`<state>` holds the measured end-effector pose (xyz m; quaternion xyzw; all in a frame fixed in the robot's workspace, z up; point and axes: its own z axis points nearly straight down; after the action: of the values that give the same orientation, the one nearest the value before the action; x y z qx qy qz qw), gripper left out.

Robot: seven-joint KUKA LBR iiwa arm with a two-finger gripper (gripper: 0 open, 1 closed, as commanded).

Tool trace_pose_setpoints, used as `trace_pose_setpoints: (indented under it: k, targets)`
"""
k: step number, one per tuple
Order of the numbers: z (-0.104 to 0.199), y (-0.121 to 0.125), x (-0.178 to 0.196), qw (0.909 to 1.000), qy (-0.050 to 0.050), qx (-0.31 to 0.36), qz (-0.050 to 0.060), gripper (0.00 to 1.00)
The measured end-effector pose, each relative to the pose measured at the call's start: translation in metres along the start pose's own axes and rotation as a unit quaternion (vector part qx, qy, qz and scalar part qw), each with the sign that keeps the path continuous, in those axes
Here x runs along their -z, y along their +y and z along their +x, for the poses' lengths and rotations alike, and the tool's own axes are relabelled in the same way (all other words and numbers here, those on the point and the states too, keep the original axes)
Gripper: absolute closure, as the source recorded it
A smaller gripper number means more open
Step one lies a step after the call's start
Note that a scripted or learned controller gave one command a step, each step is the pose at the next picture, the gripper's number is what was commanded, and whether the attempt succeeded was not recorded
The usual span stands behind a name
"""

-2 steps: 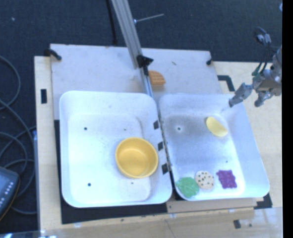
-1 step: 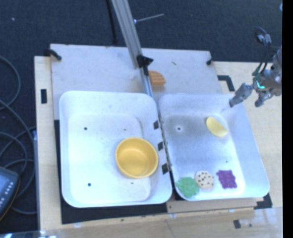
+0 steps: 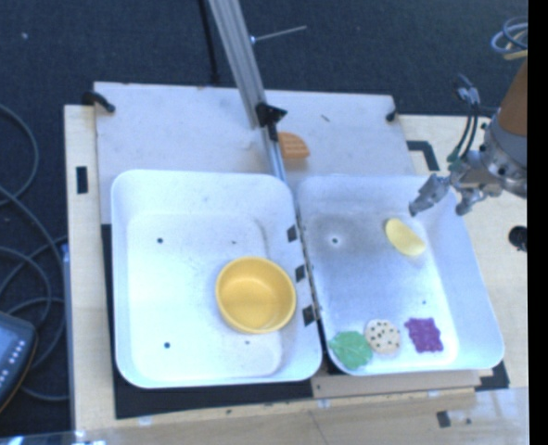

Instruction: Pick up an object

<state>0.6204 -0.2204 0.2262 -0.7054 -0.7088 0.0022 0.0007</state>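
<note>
the pincer hangs over the upper right part of the right bin, fingers spread apart with nothing between them. the yellow disc lies flat on the bin floor just below and to the left of the fingertips, not touching them.

handling, as a judgement: the disc looks light, thin and smooth, probably rigid plastic. a flat piece offers little height, so take hold across its narrow width, fingertips low against the floor. expect slipping if the grip is shallow.

farther below the pincer, near the bin's lower edge, sit a green piece, a spotted cookie and a purple piece.
</note>
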Motion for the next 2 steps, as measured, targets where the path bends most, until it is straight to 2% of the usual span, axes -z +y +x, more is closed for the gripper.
trace_pose_setpoints:
  k: [2]
  targets:
    - [0.007, 0.001, -0.092, 1.0, 0.0, -0.001, 0.0, 0.0]
